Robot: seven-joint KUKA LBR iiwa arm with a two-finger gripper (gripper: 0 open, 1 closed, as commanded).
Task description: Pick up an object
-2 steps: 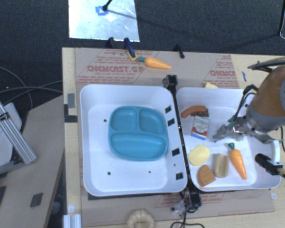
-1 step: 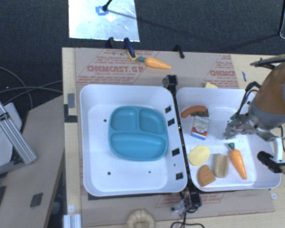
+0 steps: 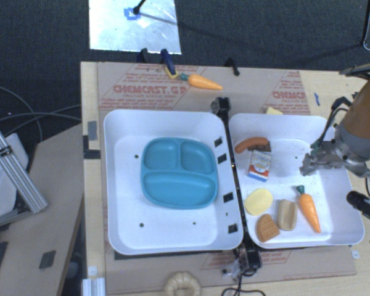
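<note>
My gripper [image 3: 311, 163] hangs over the right side of the right bin [image 3: 351, 227], with nothing visibly in it. Just below it lies an orange carrot [image 3: 308, 209] with a green top. To its left stand a small red, white and blue carton [image 3: 259, 164] and a brown sausage [image 3: 251, 143]. Along the bin's front lie a yellow round piece [image 3: 258, 201], a brown bread piece [image 3: 267, 227] and a tan piece [image 3: 287, 214].
The left bin [image 3: 120, 227] holds a blue divided plate [image 3: 177, 171]. A second carrot [image 3: 200, 82] lies on the board behind the bins, with a yellow bit [image 3: 273, 110] at the right bin's back rim. A pale ring [image 3: 184, 284] sits at the bench's front edge.
</note>
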